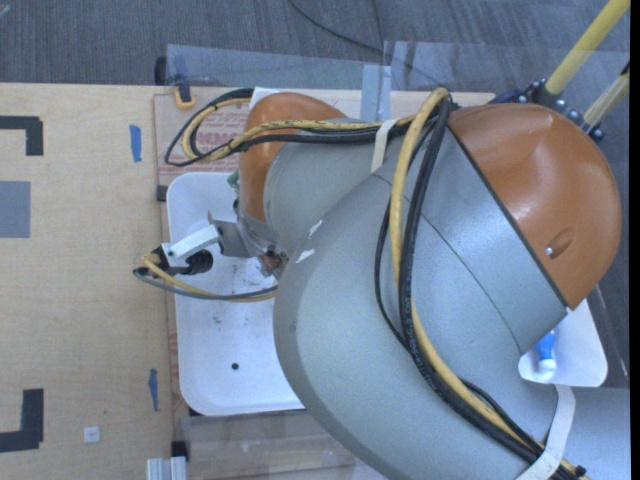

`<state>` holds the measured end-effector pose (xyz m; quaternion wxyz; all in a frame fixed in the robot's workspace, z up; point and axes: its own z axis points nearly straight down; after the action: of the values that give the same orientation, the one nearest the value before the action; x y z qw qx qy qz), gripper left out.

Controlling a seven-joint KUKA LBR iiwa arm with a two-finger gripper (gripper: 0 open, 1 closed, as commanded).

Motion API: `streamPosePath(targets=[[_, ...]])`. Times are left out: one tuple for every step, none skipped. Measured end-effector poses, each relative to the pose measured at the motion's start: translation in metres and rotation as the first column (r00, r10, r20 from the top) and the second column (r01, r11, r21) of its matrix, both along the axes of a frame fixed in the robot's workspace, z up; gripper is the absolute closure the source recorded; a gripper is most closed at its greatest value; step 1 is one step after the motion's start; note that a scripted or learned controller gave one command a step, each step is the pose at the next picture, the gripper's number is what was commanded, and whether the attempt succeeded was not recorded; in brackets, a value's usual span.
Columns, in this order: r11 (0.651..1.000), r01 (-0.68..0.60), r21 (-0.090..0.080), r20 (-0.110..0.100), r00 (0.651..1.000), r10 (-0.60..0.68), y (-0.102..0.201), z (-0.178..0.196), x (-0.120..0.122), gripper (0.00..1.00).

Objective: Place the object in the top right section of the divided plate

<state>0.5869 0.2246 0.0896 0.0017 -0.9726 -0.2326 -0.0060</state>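
- While the arm (pixel 400 298) leans in from the right, its grey bulk covers most of the white bin (pixel 215 338) in the camera view.
- Gripper (pixel 262 253) sits low over the bin's left half, just below the orange band (pixel 275 123); open or closed, cannot tell from this angle.
- Object: position cannot be told (likely under the arm, as is the divided plate).
- Bearing from gripper to object is therefore undetermined; judgement: the next move cannot be assessed until the wrist clears.

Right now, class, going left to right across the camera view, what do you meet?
Black corner marks → blue tape strips → white bin → grey arm → orange dome → yellow rods.
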Motion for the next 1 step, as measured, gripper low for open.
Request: streamPosePath(targets=[[0.983,0.185,-0.008,-0.012,0.983,-0.185,-0.0015,0.0847,-0.0982,0.00]])
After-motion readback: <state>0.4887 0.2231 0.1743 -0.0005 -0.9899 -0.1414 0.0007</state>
